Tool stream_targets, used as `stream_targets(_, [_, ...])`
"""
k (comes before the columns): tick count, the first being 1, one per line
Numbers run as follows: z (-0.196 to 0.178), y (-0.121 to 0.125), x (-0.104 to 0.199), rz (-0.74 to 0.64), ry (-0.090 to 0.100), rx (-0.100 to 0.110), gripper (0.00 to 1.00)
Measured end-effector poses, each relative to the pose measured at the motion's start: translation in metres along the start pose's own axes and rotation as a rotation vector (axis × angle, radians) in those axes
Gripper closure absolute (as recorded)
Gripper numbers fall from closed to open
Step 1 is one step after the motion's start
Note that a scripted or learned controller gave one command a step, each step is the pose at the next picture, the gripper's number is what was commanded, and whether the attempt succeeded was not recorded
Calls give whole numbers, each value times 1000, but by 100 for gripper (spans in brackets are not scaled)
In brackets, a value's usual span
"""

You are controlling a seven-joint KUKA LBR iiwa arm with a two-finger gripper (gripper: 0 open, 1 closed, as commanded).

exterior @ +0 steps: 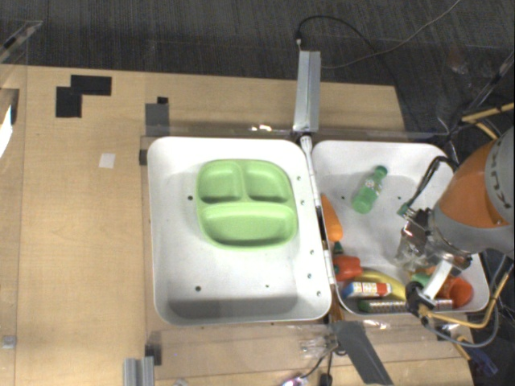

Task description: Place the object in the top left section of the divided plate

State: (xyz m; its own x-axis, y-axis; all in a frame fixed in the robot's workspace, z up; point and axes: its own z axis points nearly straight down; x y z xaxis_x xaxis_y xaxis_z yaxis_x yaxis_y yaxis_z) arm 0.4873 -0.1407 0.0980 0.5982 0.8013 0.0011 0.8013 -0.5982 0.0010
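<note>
Single fixed camera, mounted above the tabletop (72, 240), looking down at a slant from moderate distance. Both white bins are in frame: the left bin (173, 296) at centre, the right bin (402, 155) toward 3 o'clock. Dark floor (201, 22) spans 12 o'clock.

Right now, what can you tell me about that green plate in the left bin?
The divided plate is pale green with a smooth look, like plastic, and a rounded, squarish outline. Raised ridges split it into three sections: two smaller ones along the far side and one wide one nearer the camera. All three hold nothing. It lies flat on the floor of the left bin, in the bin's far half, apart from the walls, with nothing else touching it.
</note>
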Motion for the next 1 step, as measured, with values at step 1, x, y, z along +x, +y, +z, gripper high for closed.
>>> stream_targets(1, [8, 31, -35, -1, 6, -10, 100])
